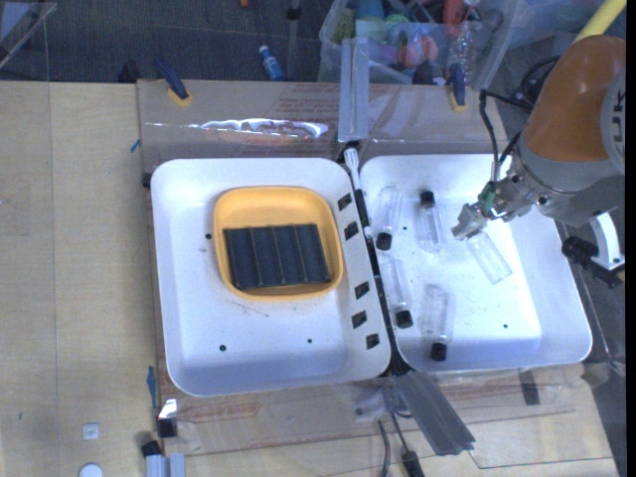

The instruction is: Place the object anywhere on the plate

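Gripper [469,224]: over the right bin [556,341] — finger state cannot be told.
Bottle [489,259]: clear, just below-right of the gripper, slanted.
Plate [277,205]: yellow, left bin [189,346] — well apart.

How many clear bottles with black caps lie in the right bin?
4, perhaps more under the arm: one upper middle, one by the divider, one lower left, one lower middle.
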You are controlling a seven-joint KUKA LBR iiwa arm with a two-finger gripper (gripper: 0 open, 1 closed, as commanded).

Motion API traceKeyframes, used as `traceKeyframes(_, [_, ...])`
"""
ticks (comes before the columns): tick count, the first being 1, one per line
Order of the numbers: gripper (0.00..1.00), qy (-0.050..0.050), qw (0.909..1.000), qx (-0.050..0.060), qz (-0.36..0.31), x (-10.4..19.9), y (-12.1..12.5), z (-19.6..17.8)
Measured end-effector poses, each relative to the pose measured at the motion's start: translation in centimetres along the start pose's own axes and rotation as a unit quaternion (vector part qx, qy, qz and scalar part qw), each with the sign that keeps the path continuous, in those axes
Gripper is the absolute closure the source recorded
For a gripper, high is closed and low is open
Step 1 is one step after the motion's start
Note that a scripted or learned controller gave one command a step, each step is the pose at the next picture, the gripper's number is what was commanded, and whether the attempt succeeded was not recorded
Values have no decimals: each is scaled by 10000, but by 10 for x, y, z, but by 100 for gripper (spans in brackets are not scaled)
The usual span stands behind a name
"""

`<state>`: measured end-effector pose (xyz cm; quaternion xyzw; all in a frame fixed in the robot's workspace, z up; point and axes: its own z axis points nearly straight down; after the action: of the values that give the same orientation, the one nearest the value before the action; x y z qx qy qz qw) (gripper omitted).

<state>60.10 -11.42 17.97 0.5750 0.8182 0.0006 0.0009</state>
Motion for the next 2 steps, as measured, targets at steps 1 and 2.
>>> traceKeyframes(1, [100,-14,9966,-11,-824,-39,31,-45])
traceKeyframes(2, [100,-24,9746,-21,-2239,-76,41,-77])
